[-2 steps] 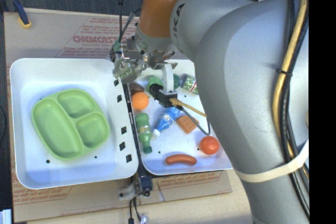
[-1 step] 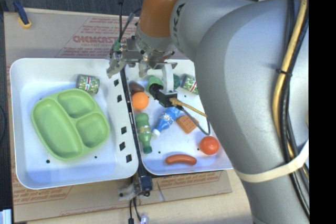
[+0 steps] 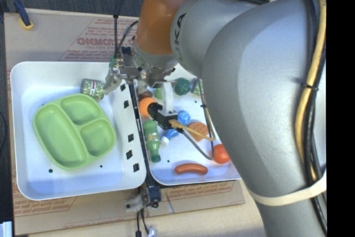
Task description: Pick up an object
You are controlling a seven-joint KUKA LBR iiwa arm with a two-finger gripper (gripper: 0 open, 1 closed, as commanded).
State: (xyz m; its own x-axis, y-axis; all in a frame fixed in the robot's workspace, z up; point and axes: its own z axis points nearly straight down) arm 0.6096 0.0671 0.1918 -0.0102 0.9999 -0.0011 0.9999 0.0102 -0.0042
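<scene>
Green is the one big plate [image 3: 75,130] with three parts. It lies in the left bin [image 3: 22,175], down and left of the hand [image 3: 135,77]. One little can [image 3: 92,86] lies just left of the hand. Below and right of the hand, the right bin [image 3: 166,176] has one green bottle [image 3: 151,136], two orange balls [image 3: 221,155], one teal ball [image 3: 181,86] and one sausage [image 3: 191,169]. I cannot tell if the hand is wide or narrow.

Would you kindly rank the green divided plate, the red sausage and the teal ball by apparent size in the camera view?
Green divided plate, by far largest.
Red sausage, longer than the ball.
Teal ball, smallest, though not by much.
</scene>
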